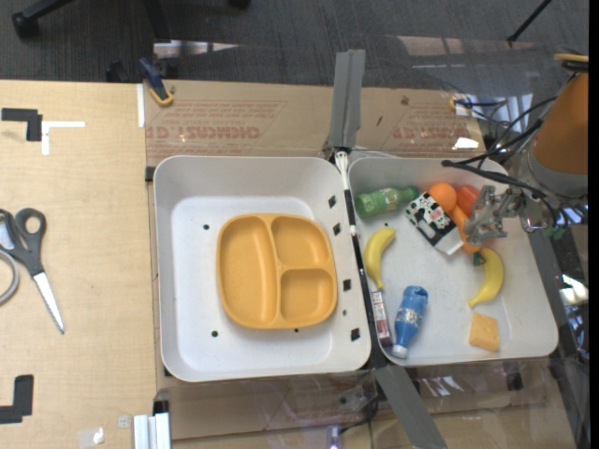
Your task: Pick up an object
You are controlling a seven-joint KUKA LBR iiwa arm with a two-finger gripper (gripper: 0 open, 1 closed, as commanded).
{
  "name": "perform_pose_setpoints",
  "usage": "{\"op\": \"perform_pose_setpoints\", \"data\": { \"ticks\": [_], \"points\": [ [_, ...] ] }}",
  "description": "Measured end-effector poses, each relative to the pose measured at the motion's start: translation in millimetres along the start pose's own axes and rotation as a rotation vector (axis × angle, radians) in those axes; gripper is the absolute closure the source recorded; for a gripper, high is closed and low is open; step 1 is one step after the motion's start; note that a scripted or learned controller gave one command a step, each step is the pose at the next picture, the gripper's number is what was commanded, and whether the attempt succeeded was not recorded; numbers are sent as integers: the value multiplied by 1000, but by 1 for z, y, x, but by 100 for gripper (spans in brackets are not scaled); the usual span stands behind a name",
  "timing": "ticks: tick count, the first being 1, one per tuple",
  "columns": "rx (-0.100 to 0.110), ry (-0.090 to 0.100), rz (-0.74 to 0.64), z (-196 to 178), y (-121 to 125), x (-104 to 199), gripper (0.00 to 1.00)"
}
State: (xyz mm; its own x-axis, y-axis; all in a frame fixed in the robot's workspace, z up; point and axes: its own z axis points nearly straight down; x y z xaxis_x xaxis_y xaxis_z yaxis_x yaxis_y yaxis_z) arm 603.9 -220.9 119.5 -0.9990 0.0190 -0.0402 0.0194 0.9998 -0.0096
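From my console I saw the gripper (487,215) hanging low over the back right part of the right bin (538,344), and I could not tell whether the claw stood wide or narrow, or whether it had anything. The thing nearest to it, and my guess for the pick, was the right-hand banana (489,279), lying just in front of the claw toward the near rim, its long curved axis running roughly front to back. An orange carrot-like piece (466,204) and a black-and-white box (430,217) crowded the claw's left side, with an orange ball (443,197) behind them. The banana looked smooth, hard and plastic, easy to slip. Elsewhere lay 1 more banana (377,253), a green bottle (384,200), a blue bottle (409,318) and a pale orange wedge (484,332). The left bin (178,279) held a yellow divided plate (277,271) with 3 compartments.
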Motion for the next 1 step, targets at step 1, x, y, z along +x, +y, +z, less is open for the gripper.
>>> {"op": "perform_pose_setpoints", "data": {
  "ticks": [1],
  "points": [
    [-1,2,1,1,0,1,0]
  ]
}}
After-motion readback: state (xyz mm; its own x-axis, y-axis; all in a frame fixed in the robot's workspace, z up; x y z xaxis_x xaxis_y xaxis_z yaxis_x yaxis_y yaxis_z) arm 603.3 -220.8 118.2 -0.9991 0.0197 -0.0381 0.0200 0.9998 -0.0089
